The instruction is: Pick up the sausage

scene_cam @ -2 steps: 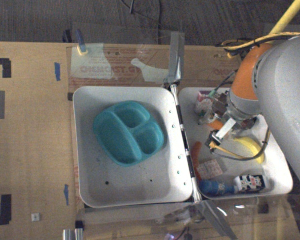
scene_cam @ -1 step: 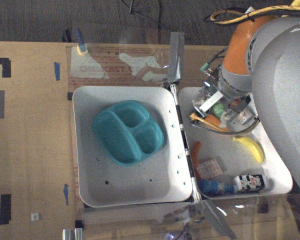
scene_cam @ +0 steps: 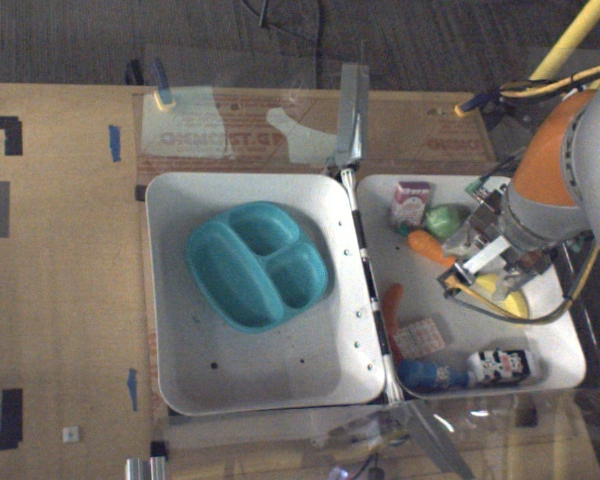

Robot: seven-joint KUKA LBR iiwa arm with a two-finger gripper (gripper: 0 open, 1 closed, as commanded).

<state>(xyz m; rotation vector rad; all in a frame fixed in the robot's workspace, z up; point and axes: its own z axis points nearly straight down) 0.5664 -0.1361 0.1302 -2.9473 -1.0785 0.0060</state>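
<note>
The sausage (scene_cam: 390, 311) is a slim red-brown piece lying along the left wall of the right bin (scene_cam: 570, 353), just below the bin's middle. My gripper (scene_cam: 477, 236) hangs over the right bin's centre-right, up and to the right of the sausage and well apart from it. It hovers close to an orange carrot (scene_cam: 429, 246) and a green item (scene_cam: 443, 219). The wrist hides what lies under the gripper.
The right bin also holds a pink-and-white carton (scene_cam: 412, 206), a yellow item (scene_cam: 507, 296), a small pinkish packet (scene_cam: 421, 336), a blue bottle (scene_cam: 431, 375) and a black-and-white bottle (scene_cam: 500, 366). A teal divided plate (scene_cam: 258, 264) sits in the left bin (scene_cam: 180, 358).
</note>
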